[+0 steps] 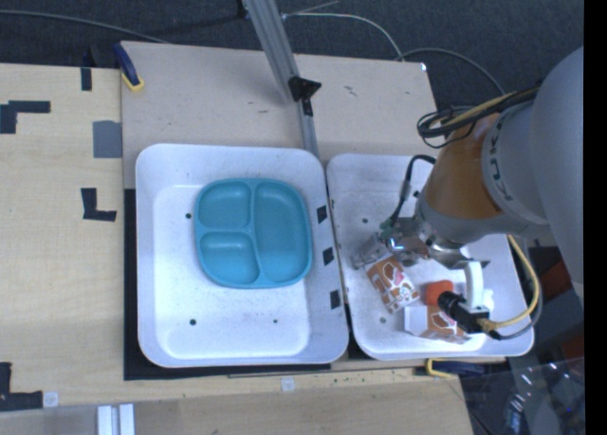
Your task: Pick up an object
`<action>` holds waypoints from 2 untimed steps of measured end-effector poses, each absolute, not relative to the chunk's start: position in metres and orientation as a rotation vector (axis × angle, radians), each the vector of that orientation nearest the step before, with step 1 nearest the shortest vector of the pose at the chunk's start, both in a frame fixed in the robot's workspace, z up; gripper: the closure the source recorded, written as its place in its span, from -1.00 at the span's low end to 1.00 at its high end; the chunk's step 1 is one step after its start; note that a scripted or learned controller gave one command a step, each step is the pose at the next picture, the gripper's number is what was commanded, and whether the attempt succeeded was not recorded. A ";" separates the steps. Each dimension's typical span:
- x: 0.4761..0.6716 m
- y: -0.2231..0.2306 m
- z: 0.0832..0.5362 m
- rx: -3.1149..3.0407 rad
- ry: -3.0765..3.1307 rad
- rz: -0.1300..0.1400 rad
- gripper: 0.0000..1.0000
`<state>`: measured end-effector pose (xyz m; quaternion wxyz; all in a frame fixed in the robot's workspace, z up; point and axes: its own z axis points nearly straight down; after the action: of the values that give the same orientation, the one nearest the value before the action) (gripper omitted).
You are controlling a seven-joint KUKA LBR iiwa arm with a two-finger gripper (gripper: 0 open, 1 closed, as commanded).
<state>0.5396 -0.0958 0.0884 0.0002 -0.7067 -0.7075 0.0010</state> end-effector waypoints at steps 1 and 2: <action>0.539 -0.095 0.099 -2.217 -2.221 0.003 1.00; 0.536 -0.093 0.141 -2.220 -2.224 -0.002 1.00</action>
<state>0.5362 -0.0926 0.1410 -0.0003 -0.7066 -0.7077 -0.0006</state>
